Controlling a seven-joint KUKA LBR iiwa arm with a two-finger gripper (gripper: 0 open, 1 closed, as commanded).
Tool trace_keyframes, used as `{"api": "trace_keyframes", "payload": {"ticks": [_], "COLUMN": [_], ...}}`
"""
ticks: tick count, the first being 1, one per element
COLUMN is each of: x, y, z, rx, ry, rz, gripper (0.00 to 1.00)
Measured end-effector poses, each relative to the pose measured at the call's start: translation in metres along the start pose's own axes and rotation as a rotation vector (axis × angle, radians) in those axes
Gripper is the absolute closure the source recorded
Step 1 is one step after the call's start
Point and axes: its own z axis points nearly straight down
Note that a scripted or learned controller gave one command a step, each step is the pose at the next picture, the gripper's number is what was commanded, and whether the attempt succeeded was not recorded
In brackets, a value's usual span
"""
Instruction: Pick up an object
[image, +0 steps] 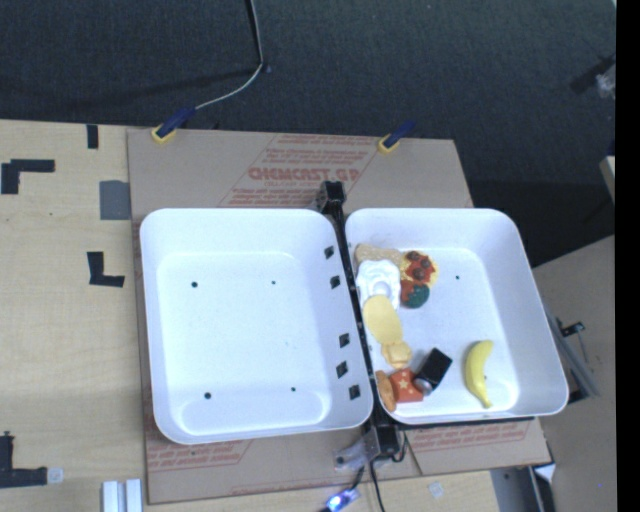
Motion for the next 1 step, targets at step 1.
{"api": "trace_keyframes", "payload": {"ticks": [1], "x": [0.0204], "y": [-0.0855], "z": [-0.0016], "rx": [0.004], "ry": [0.006], "rz": [-0.003], "gripper": [1.0]}}
